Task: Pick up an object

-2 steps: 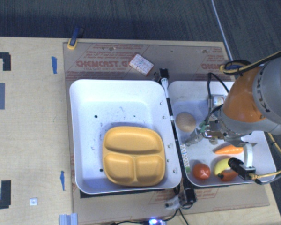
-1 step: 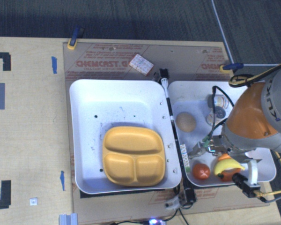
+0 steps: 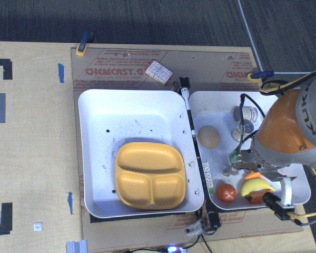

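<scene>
I see two white bins side by side on the table (image 3: 31, 157). The left bin (image 3: 95, 109) holds one thing: a yellow three-part tray (image 3: 150, 174), lying upside down near the front wall.

The right bin (image 3: 213, 107) is the crowded one. I count one tan egg-shaped ball (image 3: 209, 137) near the dividing wall, one red tomato (image 3: 226, 193) at the front, one yellow banana (image 3: 256, 187) just beside the tomato, with something orange-red (image 3: 256, 197) touching the banana's underside, and one clear cup or jar (image 3: 244, 115) at the back.

The arm's orange band (image 3: 284, 128) covers the right half of this bin. The gripper (image 3: 243, 162) sits low over the middle, between the ball and the banana, close above the banana. I cannot tell how its fingers stand or whether anything is between them; cables and the wrist body hide them.

Outside the bins, one small patterned card (image 3: 158, 72) lies on the brown board (image 3: 121, 62) behind the left bin.
</scene>
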Robot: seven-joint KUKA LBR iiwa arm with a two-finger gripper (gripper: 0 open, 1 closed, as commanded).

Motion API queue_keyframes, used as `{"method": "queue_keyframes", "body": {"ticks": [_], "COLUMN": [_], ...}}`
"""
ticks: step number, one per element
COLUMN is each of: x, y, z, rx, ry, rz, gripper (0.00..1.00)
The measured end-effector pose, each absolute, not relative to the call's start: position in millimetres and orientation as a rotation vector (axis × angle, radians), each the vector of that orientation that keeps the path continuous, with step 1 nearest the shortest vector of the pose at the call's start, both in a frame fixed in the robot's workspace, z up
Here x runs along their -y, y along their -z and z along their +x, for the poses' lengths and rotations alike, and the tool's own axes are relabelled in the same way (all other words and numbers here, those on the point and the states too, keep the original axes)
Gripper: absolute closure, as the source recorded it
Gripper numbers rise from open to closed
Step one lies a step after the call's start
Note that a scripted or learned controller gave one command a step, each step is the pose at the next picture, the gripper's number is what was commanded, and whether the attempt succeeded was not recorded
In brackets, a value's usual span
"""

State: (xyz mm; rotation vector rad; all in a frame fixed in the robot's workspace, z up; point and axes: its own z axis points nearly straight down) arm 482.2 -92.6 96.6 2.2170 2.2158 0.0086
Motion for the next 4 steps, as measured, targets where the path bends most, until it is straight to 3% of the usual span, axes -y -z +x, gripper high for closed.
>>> {"method": "queue_keyframes", "body": {"ticks": [1,2,3,4], "x": [104.7,168.5,91.6,111.9], "y": [-86.1,-86.0,-87.0,-83.8], "z": [594.0,518.3,545.2,603.6], "rx": [-2.222,-2.218,-2.218,-2.228], "ry": [0.003,0.001,-0.008,0.027], "rz": [2.222,2.221,2.215,2.248], "gripper": [1.0,1.0,1.0,1.0]}}
